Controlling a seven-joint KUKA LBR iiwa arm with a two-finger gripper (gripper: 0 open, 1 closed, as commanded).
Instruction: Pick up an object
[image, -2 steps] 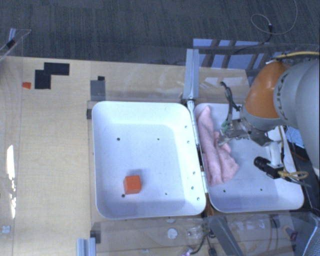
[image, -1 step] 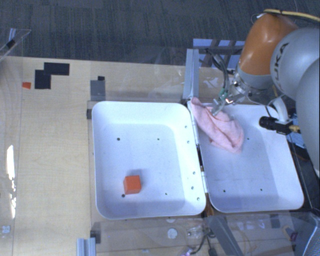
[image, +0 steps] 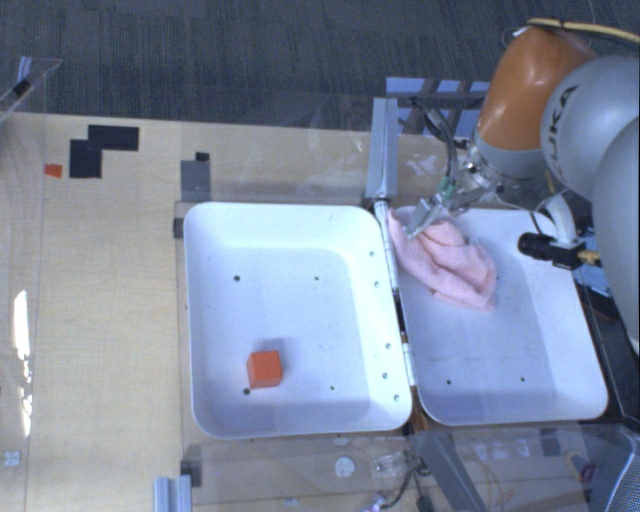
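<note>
Pale wooden worktop (image: 100, 300) carries two white bins: the gripper (image: 437, 208) sits low at the upper edge of the pink cloth (image: 450, 265) in the right bin (image: 520, 400), its state I cannot tell, so nothing looks lifted yet, while an orange block (image: 265, 369) lies in the left bin (image: 280, 240).

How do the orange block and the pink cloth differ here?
The orange block is small, rigid and boxy; the pink cloth is larger, soft and crumpled. The block lies in the left bin, far from the gripper; the cloth lies in the right bin, at the gripper. Both rest on bin floors.
</note>
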